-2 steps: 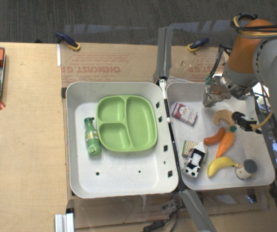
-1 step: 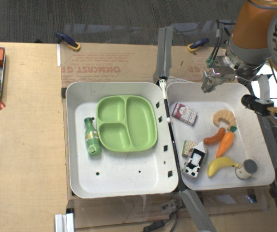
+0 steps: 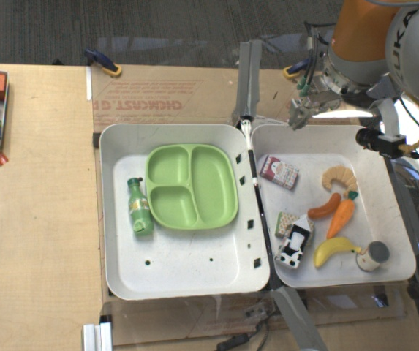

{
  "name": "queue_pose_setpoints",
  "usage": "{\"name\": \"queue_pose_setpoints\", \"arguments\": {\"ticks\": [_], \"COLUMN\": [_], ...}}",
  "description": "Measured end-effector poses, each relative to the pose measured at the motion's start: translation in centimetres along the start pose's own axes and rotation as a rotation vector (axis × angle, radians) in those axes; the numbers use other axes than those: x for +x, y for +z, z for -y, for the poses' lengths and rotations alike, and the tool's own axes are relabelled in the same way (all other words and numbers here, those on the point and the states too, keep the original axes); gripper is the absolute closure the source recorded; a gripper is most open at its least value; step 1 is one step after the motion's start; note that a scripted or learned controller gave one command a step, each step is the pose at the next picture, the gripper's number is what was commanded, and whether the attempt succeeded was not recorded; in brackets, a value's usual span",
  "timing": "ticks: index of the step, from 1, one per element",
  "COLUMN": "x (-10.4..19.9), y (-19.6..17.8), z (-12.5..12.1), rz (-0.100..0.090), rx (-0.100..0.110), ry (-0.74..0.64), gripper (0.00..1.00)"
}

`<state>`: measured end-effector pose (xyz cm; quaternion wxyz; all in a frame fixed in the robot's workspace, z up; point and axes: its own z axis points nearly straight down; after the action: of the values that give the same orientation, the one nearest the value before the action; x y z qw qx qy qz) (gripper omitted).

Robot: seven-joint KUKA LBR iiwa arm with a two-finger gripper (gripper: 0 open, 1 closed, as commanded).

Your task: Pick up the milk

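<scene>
Gripper (image 3: 306, 114) hung over right white bin's (image 3: 403, 269) far edge, jaws' state unclear | black-and-white cow-patterned milk carton (image 3: 294, 246) lay near the bin's front-left corner, well apart.

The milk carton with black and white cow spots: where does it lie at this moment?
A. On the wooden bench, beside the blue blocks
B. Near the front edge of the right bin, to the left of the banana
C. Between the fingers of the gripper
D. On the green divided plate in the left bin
B. The milk carton lies near the front of the right bin, with the banana to its right, far from the gripper.
</scene>
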<state>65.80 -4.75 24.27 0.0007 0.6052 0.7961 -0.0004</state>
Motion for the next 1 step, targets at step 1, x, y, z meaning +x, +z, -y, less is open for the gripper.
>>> {"name": "queue_pose_setpoints", "arguments": {"ticks": [1], "x": [-0.69], "y": [-0.14], "z": [0.08], "rz": [0.000], "rx": [-0.001], "ry": [-0.188], "gripper": [1.00]}}
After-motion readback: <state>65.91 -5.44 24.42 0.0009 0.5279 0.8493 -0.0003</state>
